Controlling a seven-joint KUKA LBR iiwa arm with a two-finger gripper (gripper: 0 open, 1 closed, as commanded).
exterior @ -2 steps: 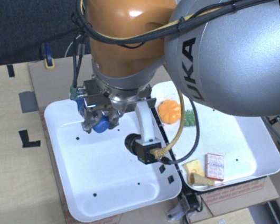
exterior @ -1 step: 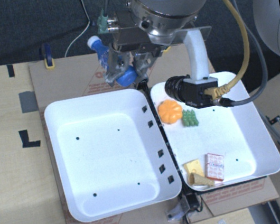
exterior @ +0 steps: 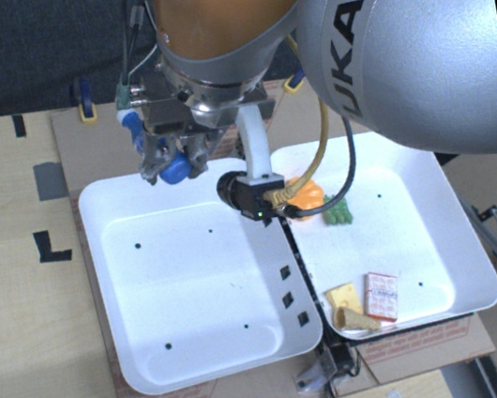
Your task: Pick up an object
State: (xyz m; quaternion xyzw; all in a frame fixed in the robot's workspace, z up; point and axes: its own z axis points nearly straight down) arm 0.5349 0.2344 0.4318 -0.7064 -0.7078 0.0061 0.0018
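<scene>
Two white bins sit side by side on the bench, and your arm reaches in from the right. Look at the gripper (exterior: pixel 169 164). It hangs over the back edge of the left bin (exterior: pixel 188 290). You can see something blue (exterior: pixel 174 169) down by its tip. It may be a small thing caught there, or just a part of the tool. You cannot tell, and you cannot tell how the gripper is set either.

Now look at the right bin (exterior: pixel 427 238). All the things you could pick are in there. An orange thing (exterior: pixel 306 197) lies near the back, close to the wall between the bins. A small green thing (exterior: pixel 338 215) sits just beside it, on the side away from the gripper. At the front lie a yellow block (exterior: pixel 345 298), a tan piece (exterior: pixel 357 320) and a small red and white packet (exterior: pixel 383 296), all close together.

So every one of them lies off to the right of the gripper in this view. The orange thing is the nearest. It looks round and bright, partly hidden by a black part of the tool (exterior: pixel 249 193). I think you would have to slide across the middle wall and then go down.
</scene>
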